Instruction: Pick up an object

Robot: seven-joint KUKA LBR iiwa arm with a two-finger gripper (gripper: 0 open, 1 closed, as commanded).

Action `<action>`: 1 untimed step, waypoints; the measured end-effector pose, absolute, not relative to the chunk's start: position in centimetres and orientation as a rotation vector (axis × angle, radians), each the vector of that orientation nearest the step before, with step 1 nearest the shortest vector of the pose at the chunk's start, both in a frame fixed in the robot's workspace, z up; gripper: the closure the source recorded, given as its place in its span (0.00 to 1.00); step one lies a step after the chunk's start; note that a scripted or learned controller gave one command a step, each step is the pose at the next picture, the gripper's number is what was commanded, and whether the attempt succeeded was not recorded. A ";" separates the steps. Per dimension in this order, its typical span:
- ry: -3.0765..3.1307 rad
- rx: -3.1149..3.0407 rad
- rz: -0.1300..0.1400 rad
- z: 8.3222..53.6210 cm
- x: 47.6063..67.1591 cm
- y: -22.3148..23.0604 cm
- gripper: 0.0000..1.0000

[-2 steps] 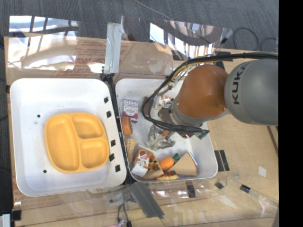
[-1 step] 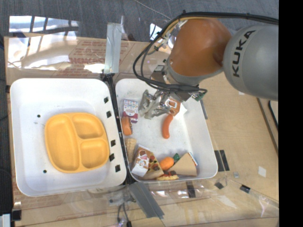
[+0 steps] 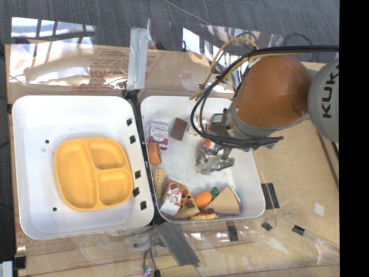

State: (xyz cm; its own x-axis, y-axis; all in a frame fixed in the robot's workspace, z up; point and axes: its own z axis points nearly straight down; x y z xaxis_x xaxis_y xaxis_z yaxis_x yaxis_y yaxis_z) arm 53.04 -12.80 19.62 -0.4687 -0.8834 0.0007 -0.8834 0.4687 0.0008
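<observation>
Your gripper (image 3: 214, 161) hangs low in the right bin (image 3: 249, 172), apparently empty. Open or closed, I cannot tell. Nothing is lifted yet.

Left bin (image 3: 29, 120) holds a yellow divided plate (image 3: 92, 173), lying flat near its middle; cardboard-brown bench (image 3: 300, 195) surface bears strips of grey tape (image 3: 179, 244)
</observation>
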 end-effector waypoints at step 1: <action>-2.515 1.908 0.023 11.1 49.0 -16.3 1.00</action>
